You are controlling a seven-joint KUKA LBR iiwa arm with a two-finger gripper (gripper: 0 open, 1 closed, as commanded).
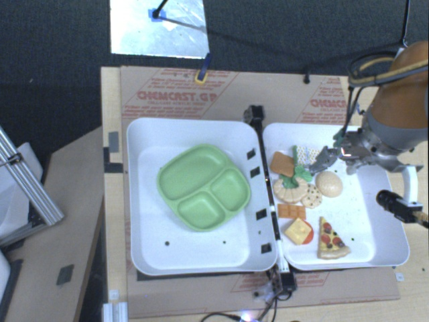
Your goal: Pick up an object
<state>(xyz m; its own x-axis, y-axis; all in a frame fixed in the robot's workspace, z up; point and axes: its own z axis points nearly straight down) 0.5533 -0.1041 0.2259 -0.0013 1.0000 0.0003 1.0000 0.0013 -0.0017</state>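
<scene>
The right white bin (385,243) holds several toy foods. Among them are a beige egg-shaped piece (329,184), a pizza slice (331,240), a yellow and red wedge (299,231), a flat orange cracker (291,211), a chip cookie (311,196), a round waffle (288,191), a green leafy piece (302,174), an orange-brown slab (282,163) and a white dotted piece (308,154). My gripper (326,158) hangs over the bin's upper middle. It is just above the egg-shaped piece and right of the dotted piece. Nothing is visibly held in it.
The left white bin (144,247) holds a green divided plate (204,186). A black clamp bar (265,180) runs between the two bins. The grey and orange arm (399,106) covers the right bin's upper right corner. A black part (395,206) sticks out over its right edge.
</scene>
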